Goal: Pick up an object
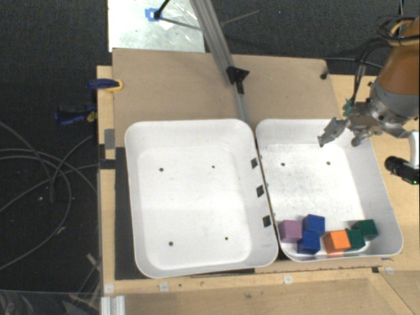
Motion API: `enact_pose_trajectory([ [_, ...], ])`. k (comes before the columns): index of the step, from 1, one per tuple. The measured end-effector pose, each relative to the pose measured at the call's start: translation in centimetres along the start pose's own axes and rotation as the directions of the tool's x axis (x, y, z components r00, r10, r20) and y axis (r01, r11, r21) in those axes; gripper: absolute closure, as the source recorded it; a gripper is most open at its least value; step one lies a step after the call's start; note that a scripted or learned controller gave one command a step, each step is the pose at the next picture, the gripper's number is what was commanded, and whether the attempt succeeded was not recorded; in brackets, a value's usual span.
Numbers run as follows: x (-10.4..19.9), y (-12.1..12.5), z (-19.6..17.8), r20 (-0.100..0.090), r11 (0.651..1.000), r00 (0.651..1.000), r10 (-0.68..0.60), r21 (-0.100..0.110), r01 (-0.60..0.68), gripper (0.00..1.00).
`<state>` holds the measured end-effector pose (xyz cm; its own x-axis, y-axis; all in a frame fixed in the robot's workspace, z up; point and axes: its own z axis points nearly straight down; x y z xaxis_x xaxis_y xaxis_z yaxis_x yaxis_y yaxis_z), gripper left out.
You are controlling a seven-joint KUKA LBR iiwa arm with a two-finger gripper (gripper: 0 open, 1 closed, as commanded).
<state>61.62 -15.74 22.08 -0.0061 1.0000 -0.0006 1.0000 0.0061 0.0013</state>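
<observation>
The left shallow white plastic bin (pixel 138 195) is lying beside the right shallow white plastic bin (pixel 387 199), their rims touching. Small solid cubes are clustering at the right bin's near edge: a purple cube (pixel 291 230), two blue cubes (pixel 314 224) (pixel 308 243), an orange cube (pixel 338 241), and two green cubes (pixel 365 228) (pixel 355 239). The two-finger gripper (pixel 340 133) is hovering over that bin's far right corner, fingers spread, gripping nothing.

i am seeing no readable text, labels, brand names or numbers anywhere on the bench or bins.
</observation>
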Motion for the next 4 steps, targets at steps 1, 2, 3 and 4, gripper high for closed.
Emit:
enact_pose_trajectory([
  [1,-1.7,-5.5,13.4,-0.002,1.0,1.0,0.007,0.006,-0.007,0.0],
  [2,8.8,-4.1,2.5,-0.003,1.0,1.0,-0.008,-0.01,0.008,0.0],
  [3,5.0,-12.8,12.5,-0.002,1.0,1.0,0.01,0.011,-0.01,0.0],
  [4,-2.1,-9.6,13.0,0.005,1.0,1.0,0.01,-0.003,-0.01,0.0],
])
